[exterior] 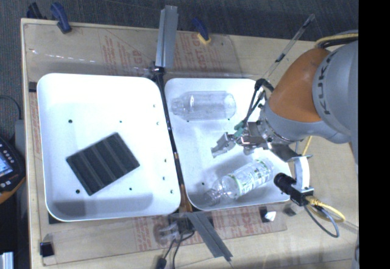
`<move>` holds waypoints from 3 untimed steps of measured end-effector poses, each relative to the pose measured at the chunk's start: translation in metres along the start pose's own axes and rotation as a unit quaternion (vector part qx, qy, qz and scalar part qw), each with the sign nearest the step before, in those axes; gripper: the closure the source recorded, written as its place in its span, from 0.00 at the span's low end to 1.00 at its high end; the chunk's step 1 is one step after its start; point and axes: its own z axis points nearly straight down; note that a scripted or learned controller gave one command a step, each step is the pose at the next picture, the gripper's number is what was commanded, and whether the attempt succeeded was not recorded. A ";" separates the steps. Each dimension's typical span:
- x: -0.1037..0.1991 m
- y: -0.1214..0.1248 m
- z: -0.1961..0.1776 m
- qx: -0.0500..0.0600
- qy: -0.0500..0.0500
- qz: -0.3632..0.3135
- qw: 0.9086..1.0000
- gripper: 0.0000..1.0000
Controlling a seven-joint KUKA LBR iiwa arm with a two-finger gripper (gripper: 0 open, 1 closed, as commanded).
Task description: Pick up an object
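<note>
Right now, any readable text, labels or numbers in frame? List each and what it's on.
None can be read.
Clear plastic bottle with a green-and-white label in the right white bin: print too small and blurred.
Faint reddish print on the bench's clear sheet: illegible.
Dark handheld device with a lit screen at the left edge: too small.
Label-free clear bottle, ribbed black slab: no text.

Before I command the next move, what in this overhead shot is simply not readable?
- gripper in the camera view: too small and blurred to judge its finger state.
- labelled bottle: label print too small to read.
- clear bottle: washed out against the right bin, contents unclear.
- arm: cut off by the right edge.
</note>
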 end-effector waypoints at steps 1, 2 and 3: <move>0.003 -0.017 -0.006 0.000 0.000 -0.027 1.000 0.00; 0.003 -0.017 -0.006 0.000 0.000 -0.027 1.000 0.00; 0.002 0.016 0.000 -0.001 -0.001 -0.043 0.999 0.00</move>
